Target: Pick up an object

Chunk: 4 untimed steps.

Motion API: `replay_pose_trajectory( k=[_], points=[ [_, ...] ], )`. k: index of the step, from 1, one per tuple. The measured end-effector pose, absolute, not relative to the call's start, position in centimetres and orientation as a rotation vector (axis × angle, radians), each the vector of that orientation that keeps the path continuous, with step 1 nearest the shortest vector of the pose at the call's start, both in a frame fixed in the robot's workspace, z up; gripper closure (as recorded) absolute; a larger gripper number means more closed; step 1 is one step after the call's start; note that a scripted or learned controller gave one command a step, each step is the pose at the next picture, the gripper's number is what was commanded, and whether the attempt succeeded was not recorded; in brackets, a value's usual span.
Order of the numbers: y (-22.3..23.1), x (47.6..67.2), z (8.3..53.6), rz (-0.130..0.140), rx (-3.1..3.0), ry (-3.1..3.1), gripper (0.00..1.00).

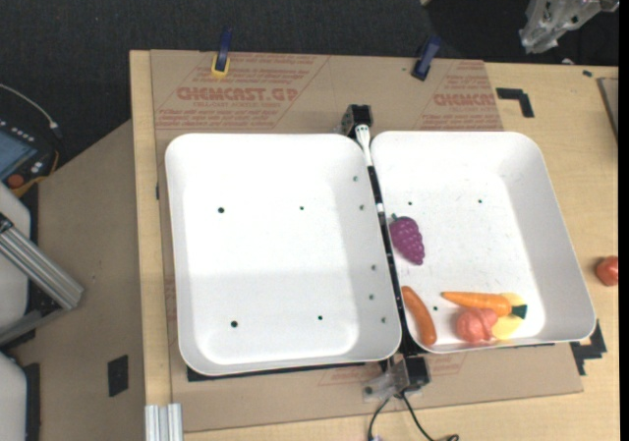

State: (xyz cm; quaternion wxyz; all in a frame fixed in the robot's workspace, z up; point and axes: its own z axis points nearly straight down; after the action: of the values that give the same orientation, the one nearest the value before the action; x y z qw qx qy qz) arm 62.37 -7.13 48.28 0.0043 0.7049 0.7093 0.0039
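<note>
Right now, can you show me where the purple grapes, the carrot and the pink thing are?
purple grapes [407, 239]: camera view, middle of the bunch.
carrot [475, 301]: camera view, middle of its orange body.
pink thing [473, 326]: camera view, its rounded top.

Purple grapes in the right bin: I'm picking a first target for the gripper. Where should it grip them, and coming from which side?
Grip the purple grapes across the narrow width at the middle, coming straight down from above. The bunch lies flat and elongated, apart from the other toys, but close to the right bin wall on the camera's left, so a sideways approach looks cramped.
</note>
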Motion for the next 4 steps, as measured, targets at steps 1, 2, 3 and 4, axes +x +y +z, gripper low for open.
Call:
replay_pose_trajectory(
  k=[1, 2, 3, 4],
  points=[
    [-3.2, 66.9, 49.9, 0.008, 2.212, 2.222, 1.0],
    [-11.2, 66.6, 53.8, 0.005, 2.221, 2.209, 1.0],
    [-19.1, 66.6, 53.5, 0.0, 2.225, 2.208, 1.0],
    [-22.6, 65.9, 53.6, 0.002, 2.22, 2.214, 1.0]
  ],
)
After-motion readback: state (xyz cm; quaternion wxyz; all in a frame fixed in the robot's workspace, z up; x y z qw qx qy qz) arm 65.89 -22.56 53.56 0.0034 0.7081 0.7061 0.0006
